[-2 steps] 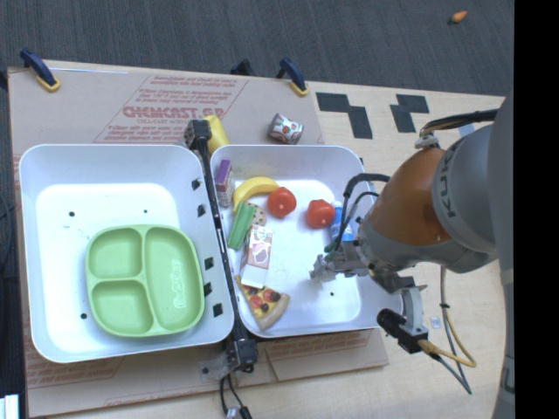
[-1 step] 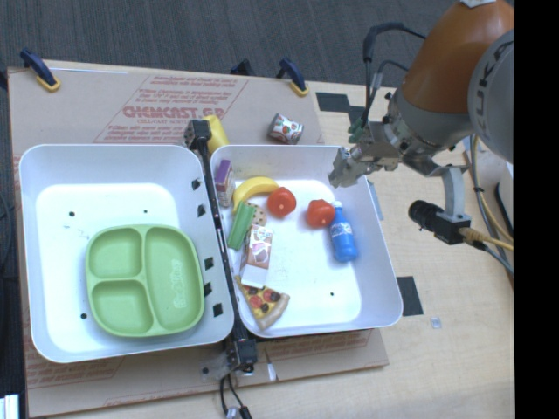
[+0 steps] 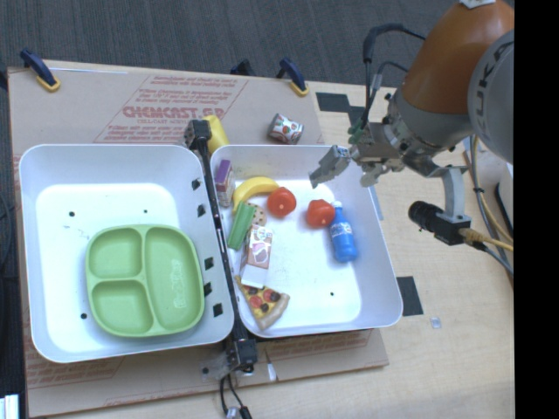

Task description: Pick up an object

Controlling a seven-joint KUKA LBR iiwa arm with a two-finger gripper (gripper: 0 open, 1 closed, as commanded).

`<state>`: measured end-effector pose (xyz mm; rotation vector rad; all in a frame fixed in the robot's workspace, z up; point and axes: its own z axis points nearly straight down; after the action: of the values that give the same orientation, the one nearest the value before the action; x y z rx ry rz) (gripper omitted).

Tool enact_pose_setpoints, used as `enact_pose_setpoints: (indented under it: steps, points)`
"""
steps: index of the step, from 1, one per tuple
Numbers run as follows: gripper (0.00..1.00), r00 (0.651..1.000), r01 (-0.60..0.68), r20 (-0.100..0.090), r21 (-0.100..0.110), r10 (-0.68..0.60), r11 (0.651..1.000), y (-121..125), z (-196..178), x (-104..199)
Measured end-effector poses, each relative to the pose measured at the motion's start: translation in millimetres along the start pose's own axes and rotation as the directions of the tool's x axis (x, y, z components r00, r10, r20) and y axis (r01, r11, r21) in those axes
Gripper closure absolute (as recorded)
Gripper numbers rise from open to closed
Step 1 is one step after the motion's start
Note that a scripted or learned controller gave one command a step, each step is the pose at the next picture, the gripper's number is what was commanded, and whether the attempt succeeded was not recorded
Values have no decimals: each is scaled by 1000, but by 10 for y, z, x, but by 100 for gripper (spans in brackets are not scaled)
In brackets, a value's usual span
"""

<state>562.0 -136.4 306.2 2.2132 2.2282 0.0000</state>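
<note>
The gripper (image 3: 348,165) hangs with fingers apart and empty over the right bin's (image 3: 384,279) far edge; it should descend straight over the nearby tomato (image 3: 320,213).

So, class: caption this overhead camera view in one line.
Gripper over the right bin of toy food; green tray in the left.

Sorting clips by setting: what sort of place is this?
Probably a robotics lab bench: a grey arm over two white bins, toy food like a banana, and clamped cardboard.

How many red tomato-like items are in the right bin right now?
2: one tomato beside the banana, the other tomato touching the blue bottle.
</note>
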Motion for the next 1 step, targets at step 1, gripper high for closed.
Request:
enact_pose_setpoints:
  steps: [1]
  points:
    - [0, 1000, -1, -3, 9, 1, 1000, -137, 1600, -293]
